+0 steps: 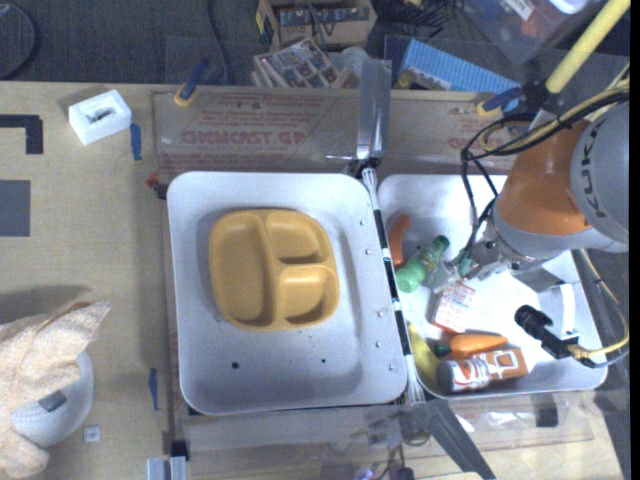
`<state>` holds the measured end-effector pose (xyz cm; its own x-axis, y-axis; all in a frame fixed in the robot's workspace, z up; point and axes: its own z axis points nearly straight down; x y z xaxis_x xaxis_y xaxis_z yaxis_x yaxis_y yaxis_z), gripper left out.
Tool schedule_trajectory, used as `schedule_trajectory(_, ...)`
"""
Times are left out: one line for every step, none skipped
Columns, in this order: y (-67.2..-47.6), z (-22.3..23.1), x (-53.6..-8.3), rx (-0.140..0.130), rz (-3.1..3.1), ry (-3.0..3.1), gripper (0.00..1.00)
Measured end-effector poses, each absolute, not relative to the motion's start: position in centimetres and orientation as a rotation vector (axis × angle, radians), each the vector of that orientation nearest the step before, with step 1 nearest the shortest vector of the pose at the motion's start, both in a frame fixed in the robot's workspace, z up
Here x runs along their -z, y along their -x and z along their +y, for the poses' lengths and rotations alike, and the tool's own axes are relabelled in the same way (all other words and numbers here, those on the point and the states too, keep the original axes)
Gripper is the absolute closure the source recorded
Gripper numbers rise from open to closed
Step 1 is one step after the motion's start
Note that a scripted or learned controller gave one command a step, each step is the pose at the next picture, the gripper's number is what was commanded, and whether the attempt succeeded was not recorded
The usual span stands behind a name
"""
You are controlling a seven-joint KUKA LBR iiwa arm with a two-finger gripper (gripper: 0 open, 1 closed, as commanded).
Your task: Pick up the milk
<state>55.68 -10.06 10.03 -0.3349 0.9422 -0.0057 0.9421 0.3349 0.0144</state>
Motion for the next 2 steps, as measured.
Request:
schedule_trajectory(-59.3,-7.5,-18.5,-0.002,2.569,-1.803,1.0)
schedule_trajectory(-53.7,-19.6,-15.5,0.0,2.621,-1.731,1.0)
